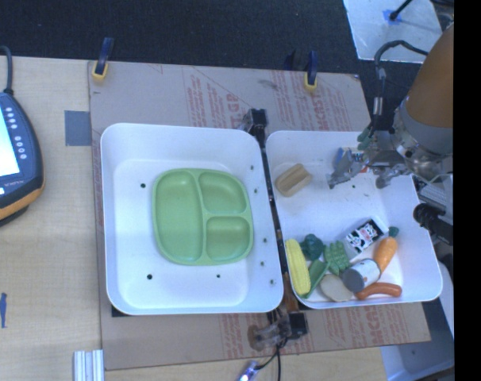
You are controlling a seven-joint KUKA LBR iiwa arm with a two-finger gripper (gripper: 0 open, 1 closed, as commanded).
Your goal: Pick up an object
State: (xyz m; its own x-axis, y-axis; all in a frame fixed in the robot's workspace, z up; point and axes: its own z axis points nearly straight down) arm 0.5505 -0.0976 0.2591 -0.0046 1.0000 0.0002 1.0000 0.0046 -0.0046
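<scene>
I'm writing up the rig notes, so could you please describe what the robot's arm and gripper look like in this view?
The arm is a thick rounded body, orange-brown at the top right, turning grey lower down. A black cable loops beside it. The gripper is a small grey metal assembly with dark fittings and a touch of green and blue.

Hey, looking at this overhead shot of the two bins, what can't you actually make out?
- Hand, camera view: too small and blurred to tell its fingers' state or whether anything sits between them.
- Toy pile in the right bin: items overlap, so the lower ones are partly covered.
- Arm: cut off by the right edge.
- Tablet: cut off by the left edge.
</scene>
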